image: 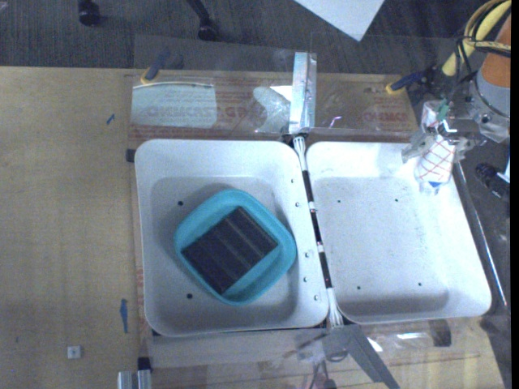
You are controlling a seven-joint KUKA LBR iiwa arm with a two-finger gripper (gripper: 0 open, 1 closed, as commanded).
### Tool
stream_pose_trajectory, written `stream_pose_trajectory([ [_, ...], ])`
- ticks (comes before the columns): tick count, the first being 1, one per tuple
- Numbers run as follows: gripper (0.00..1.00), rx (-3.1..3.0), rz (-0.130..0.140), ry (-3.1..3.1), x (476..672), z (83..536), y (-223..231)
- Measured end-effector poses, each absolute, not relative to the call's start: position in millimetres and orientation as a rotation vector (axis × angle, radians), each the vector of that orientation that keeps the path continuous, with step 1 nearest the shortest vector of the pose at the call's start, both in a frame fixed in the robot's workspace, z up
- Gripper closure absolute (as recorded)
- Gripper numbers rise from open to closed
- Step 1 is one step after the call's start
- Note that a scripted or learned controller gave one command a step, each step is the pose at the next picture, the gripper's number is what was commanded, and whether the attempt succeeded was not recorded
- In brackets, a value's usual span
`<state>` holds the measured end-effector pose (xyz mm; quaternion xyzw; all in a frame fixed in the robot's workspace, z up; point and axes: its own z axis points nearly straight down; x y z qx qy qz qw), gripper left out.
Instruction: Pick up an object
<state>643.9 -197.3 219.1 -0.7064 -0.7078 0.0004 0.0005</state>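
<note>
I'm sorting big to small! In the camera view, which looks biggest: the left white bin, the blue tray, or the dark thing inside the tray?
1. Left white bin: biggest.
2. Blue tray: medium; it sits inside the bin.
3. Dark ridged square: smallest; it lies inside the tray.

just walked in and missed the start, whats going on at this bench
A grey robot arm reaches in from the right, its gripper hanging over the upper right corner of the right bin. Something small and white with a red grid pattern shows at the gripper, but the view is too blurred to tell whether it is actually held. In the left bin lies a blue dish, turned at an angle, with a dark ridged block in it, well apart from the gripper.
</note>
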Motion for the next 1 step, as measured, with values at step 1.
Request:
stream_pose_trajectory([
  [1,0.00,-2.150,-0.010,-2.291,656.4,115.4,-213.6],
])
